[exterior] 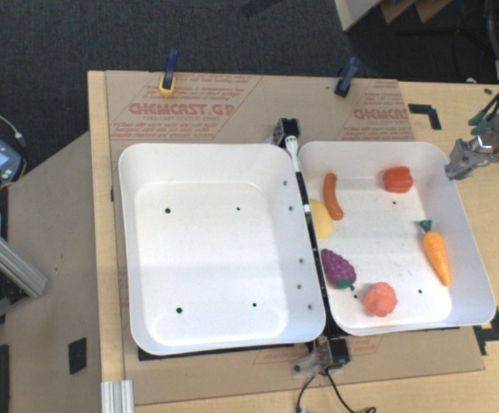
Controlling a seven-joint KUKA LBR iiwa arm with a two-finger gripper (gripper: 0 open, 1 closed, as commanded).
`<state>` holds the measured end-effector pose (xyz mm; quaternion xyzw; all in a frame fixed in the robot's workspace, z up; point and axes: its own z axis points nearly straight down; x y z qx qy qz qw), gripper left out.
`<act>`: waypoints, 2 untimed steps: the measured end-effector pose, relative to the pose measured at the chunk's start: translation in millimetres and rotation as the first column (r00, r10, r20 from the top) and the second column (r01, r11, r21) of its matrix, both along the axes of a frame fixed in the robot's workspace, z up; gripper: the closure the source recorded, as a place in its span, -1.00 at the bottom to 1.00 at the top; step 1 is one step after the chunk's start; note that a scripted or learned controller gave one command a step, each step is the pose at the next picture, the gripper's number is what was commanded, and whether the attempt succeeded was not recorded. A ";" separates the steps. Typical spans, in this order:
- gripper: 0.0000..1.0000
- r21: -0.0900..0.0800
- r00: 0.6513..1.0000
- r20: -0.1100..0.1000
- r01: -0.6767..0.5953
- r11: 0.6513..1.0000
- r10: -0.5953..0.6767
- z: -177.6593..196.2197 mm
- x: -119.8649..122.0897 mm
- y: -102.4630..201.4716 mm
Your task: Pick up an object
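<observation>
At the right edge of the bench [232,101], the arm reached in with its gripper [461,160] hanging just outside the right bin's [456,231] top right corner, above the rim and apart from everything inside; whether its grip was spread or closed could not be told. Beside that bin, touching along the middle seam, sat the left bin [206,248], with only small dark dots on its floor. Inside the right bin, a carrot [437,256] lay along the right wall, tip toward the bottom edge. Grapes [338,268] rested near the left wall, low down, and a tomato [379,298] sat just beside them toward the bottom edge. A sausage [332,196] lay upright-slanted near the top left, with a yellow piece [320,219] touching its lower left side. A red pepper [397,179] sat near the top edge, nearest the gripper.
</observation>
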<state>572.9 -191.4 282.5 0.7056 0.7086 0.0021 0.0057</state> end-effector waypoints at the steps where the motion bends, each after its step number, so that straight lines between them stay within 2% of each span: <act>1: 1.00 -0.001 1.000 0.003 -0.001 1.000 0.001 10.1 0.6 -0.1; 2: 1.00 -0.003 1.000 0.006 -0.002 1.000 0.002 20.7 1.3 -0.2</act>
